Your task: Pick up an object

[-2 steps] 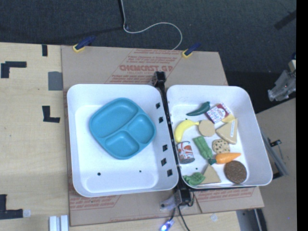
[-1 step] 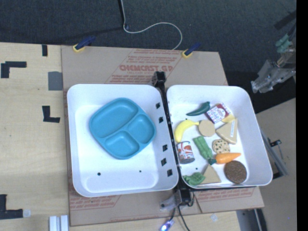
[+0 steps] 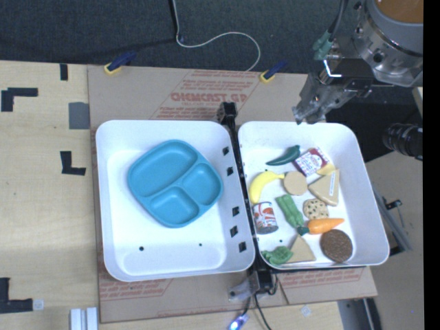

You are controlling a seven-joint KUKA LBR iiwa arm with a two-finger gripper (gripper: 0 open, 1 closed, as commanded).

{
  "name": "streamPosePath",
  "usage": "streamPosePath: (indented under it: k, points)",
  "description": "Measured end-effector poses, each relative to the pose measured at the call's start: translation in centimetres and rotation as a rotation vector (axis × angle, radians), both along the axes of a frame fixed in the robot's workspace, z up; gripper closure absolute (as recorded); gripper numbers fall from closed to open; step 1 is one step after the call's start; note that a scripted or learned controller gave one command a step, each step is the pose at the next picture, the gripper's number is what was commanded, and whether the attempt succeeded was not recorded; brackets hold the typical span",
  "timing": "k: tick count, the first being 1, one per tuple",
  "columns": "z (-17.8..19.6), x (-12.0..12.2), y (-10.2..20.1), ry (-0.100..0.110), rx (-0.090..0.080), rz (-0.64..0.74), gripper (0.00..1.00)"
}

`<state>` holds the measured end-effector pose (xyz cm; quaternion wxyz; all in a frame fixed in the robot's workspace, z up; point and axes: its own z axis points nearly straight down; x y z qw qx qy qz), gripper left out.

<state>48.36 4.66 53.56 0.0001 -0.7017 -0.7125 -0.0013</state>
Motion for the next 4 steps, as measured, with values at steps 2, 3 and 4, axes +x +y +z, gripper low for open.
streamPosePath:
  k: [2,3,4]
  points:
    - [0.9,0.0,5.6,0.003,-0.002,-0.012,1.0]
    - [-0.2,0.0,11.3,0.005,-0.002,-0.008,1.0]
    - [-10.6,-0.1,4.1,0.015,-0.007,-0.022,1.0]
